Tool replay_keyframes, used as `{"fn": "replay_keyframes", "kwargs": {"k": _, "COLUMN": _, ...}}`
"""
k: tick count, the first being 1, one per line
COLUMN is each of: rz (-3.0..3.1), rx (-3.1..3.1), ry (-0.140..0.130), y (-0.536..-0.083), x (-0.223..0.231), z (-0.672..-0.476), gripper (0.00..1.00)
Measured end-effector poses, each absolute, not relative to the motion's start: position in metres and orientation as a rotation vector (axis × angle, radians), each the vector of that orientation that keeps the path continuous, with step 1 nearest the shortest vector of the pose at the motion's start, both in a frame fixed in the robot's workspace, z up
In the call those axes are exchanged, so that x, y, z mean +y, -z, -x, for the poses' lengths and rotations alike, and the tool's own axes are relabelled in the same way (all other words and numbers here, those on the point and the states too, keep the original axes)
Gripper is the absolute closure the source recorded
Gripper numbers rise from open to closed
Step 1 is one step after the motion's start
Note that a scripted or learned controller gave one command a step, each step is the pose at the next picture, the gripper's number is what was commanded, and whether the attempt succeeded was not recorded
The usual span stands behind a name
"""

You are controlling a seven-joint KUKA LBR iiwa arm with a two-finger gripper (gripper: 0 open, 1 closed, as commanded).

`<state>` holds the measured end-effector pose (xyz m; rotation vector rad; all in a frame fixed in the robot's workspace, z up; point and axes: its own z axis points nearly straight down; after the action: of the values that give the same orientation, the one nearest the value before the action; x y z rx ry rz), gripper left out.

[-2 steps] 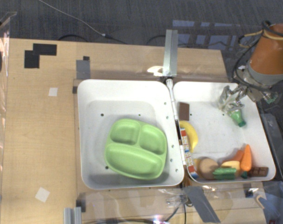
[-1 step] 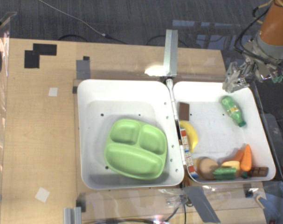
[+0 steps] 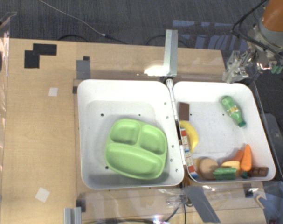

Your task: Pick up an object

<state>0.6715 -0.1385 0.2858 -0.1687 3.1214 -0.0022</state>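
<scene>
The arm hangs over the right bin's (image 3: 258, 104) far corner, gripper (image 3: 238, 65) pointing down; I cannot tell its fingers' state. The green bottle (image 3: 232, 110) lies slantwise, cap toward the near right.

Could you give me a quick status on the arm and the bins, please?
Gripper above right bin's far rim, holding nothing. Green bottle nearest, lying free. Nothing blocking it.

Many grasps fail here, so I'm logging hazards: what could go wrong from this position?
The end effector hangs over the right bin's back rim and may clip it descending. The bottle lies on its side, so it may roll. The carrot sits packed among corner items, inviting a double or missed grasp.
</scene>
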Motion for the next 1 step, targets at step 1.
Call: {"fn": "replay_keyframes", "kwargs": {"k": 1, "rz": 0.173, "rx": 3.111, "ry": 0.004, "y": -0.2991, "x": -0.1374, "z": -0.6737, "gripper": 1.0}}
